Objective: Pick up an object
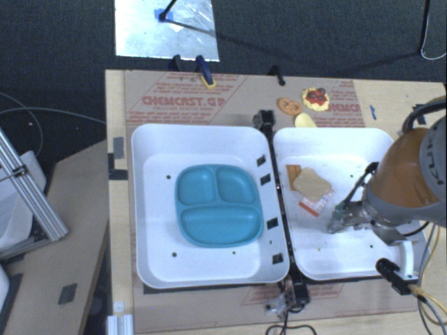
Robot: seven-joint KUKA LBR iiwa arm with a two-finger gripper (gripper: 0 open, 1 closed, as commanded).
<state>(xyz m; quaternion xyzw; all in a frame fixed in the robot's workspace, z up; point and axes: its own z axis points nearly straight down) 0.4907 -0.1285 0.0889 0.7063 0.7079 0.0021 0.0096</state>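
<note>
The gripper (340, 222) hangs low in the right bin (328, 267) – the arm (408, 176) hides much, so its state is unclear. Dark carpet (63, 40) surrounds the bench (237, 93).

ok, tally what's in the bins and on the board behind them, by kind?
Blue divided plate: 1, left bin.
Toast-like pieces: 2, right bin, overlapping.
Red-and-white item: 1, under the toast.
Small food toys behind the bins: 3.
Total: 7

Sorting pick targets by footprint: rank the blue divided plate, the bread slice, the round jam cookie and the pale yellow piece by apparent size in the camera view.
1. blue divided plate
2. bread slice
3. round jam cookie
4. pale yellow piece, partly hidden by the bin rim and close to the cookie, so unsure.
</note>
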